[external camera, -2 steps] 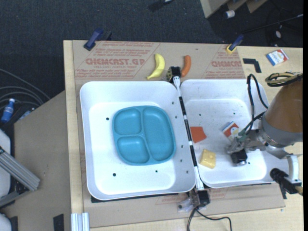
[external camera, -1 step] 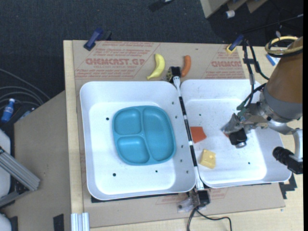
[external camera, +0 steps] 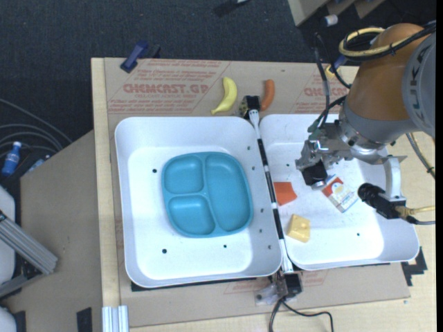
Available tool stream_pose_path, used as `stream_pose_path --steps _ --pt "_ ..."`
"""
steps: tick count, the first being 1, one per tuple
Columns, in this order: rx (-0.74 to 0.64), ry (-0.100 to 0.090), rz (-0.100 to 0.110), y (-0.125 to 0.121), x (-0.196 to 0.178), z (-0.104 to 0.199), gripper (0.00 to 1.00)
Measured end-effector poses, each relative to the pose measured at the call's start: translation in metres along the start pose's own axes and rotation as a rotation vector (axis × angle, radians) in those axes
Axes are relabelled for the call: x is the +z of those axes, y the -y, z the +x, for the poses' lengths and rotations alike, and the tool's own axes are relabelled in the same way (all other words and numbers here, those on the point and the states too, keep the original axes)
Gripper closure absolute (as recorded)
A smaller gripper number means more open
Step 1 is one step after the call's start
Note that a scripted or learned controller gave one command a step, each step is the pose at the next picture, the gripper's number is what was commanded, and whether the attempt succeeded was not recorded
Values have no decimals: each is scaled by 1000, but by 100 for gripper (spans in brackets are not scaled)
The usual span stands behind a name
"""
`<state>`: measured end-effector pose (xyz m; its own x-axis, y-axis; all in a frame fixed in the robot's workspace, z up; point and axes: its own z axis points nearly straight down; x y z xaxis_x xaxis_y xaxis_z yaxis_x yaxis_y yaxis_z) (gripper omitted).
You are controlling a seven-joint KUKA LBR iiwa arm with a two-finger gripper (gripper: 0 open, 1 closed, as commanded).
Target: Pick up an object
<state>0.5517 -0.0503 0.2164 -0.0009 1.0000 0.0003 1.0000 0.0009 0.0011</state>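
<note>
Two shallow white bins sit side by side on a brown board, glossy plastic with rounded corners and small dark dots near the corners. The left bin [external camera: 138,185] holds a teal tray [external camera: 206,193], smooth and rounded, split into three compartments. There is bare white floor all around it.

The right bin [external camera: 374,244] holds three small things. An orange square [external camera: 284,192] lies flat close to the divider between the bins. A pale yellow wedge [external camera: 299,228], like a bit of cheese, lies just in front of it, apart from it. A small red and white packet [external camera: 339,193] lies to the right of them; it carries print, but too small to read. The near right part of this bin floor is open.

The arm comes in from the right, its bulky shell orange-brown above a grey wrist. The gripper [external camera: 313,173] hangs low over the far middle of the right bin, just beside the packet and behind the square. It is dark and blocky, and I cannot tell how wide its fingers stand, or whether it touches anything.

The board [external camera: 104,254] bears red lettering, upside down from here, that reads about "CHEMCAST GP". On it, behind the bins, lie a yellow banana [external camera: 225,96] and an orange carrot-like piece [external camera: 267,93], both curved. A blue clip [external camera: 134,57] rests at the board's far left corner.
</note>
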Motion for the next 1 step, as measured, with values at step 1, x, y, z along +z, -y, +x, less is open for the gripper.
stream_pose_path --steps 1 --pt "0 0 0 -3 -33 40 100"
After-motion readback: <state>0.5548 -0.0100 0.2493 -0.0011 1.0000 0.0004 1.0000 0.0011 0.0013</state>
